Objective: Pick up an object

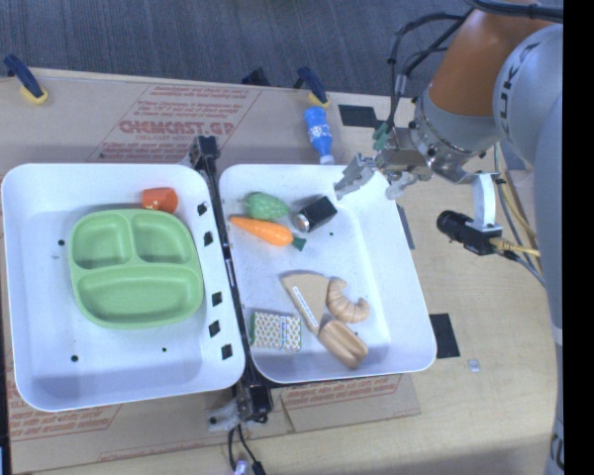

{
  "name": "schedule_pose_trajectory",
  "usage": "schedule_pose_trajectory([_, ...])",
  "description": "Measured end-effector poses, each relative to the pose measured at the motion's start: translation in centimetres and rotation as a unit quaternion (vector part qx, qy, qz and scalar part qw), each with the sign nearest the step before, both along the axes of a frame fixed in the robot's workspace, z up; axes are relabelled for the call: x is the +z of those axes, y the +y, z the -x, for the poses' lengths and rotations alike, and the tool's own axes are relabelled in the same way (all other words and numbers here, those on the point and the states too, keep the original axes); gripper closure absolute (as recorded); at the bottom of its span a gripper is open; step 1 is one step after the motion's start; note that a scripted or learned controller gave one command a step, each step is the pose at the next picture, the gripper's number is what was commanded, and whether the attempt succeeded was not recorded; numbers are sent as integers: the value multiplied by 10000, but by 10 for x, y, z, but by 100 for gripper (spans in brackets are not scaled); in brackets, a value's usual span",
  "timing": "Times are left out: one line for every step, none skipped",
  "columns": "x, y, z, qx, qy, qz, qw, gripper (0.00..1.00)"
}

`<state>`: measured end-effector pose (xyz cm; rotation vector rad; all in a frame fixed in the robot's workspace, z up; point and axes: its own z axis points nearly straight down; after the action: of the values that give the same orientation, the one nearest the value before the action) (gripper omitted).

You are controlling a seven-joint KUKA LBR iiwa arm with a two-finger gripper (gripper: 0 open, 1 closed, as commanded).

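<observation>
My gripper [374,179] hangs above the far right corner of the right bin [401,265], open, with nothing between its fingers. In that bin lie a green vegetable [266,206], an orange carrot [264,232], a small black block [317,213], a croissant [348,306], a bread roll [343,343], a pale wedge [303,296] and a checkered pouch [276,331]. The black block is the nearest, just left of and below the fingers.
The left bin [25,295] holds a green divided plate [136,266] and a red tomato [159,200] at its far side. A blue clamp [319,132] sits on the cardboard behind the right bin. A black divider [221,255] runs between the bins.
</observation>
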<state>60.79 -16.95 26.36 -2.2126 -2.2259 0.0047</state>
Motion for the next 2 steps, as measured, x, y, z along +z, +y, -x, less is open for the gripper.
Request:
schedule_pose_trajectory([-65, 20, -40, -242, 11, -4, 9997, 0])
schedule_pose_trajectory([-151, 54, -49, 482, -1, -3, 9988, 0])
